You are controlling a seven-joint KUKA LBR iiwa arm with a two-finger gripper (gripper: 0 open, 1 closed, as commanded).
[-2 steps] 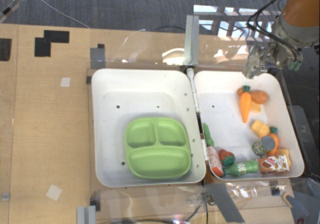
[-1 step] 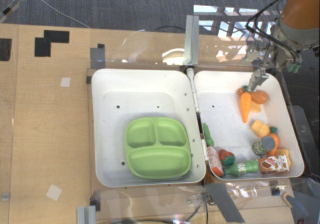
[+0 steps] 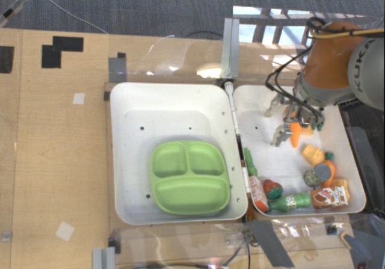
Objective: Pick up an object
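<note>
Orange toy [image 3: 295, 135], slim and carrot-like: directly under the gripper [image 3: 293, 126], touching or nearly touching it, in the far half of the right bin [image 3: 258, 156]. Long axis running roughly away from the camera and towards it, so steep in the view, the near tip poking out just below the gripper's metalwork. No sideways offset worth naming, so judged a matter of closing and lifting straight up rather than travelling. Cannot tell how far open the gripper is, nor whether the orange toy is truly clamped (wrist cables and the grey body overhang the spot, and the toy may merely lie on the bin floor beneath). Other candidates all on the camera side of the gripper: a yellow chunk [image 3: 312, 153] near, then a grey-and-orange round piece [image 3: 322, 172], further still a juice carton [image 3: 332, 197], a green bottle [image 3: 289, 203] and a red fruit [image 3: 274, 189] along the near wall. Well off to the gripper's side, across the divider, a green sectioned plate [image 3: 189, 176] in the left bin [image 3: 138, 111].
</note>
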